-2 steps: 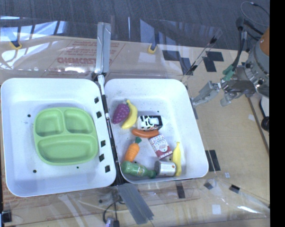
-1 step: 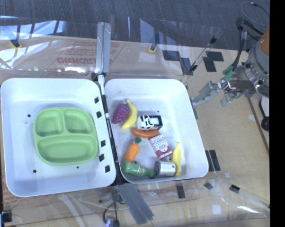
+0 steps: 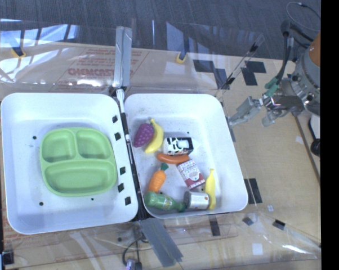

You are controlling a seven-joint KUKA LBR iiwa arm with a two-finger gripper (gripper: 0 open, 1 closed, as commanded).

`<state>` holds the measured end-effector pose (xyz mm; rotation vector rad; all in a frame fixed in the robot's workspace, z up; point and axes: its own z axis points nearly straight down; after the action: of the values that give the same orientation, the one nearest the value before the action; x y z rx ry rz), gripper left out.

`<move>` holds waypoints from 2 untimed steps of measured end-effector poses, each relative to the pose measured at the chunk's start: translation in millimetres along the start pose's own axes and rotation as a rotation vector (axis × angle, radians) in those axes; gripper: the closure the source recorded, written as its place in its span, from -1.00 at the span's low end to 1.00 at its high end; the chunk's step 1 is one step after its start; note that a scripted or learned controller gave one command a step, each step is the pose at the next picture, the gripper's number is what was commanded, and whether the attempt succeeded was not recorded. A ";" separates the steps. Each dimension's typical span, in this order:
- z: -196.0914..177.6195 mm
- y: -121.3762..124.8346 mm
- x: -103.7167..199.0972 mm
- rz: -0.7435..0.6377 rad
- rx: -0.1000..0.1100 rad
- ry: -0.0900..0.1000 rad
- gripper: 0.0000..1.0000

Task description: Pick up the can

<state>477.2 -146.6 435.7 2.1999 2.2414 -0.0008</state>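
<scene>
Near the front wall of the right bin (image 3: 228,151), the can (image 3: 197,201) lies on its side between a green bottle (image 3: 163,202) and a banana (image 3: 211,188). Gripper (image 3: 249,112) hangs outside; whether its jaws are apart I cannot tell. Descend squarely, straddling the can's width, clear of both neighbours.
</scene>
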 end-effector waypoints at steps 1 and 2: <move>0.0 0.0 0.0 0.000 0.000 0.000 -1.00; -10.7 0.9 0.6 -0.007 0.000 -0.001 1.00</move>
<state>478.1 -145.9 446.4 2.1911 2.2487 -0.0022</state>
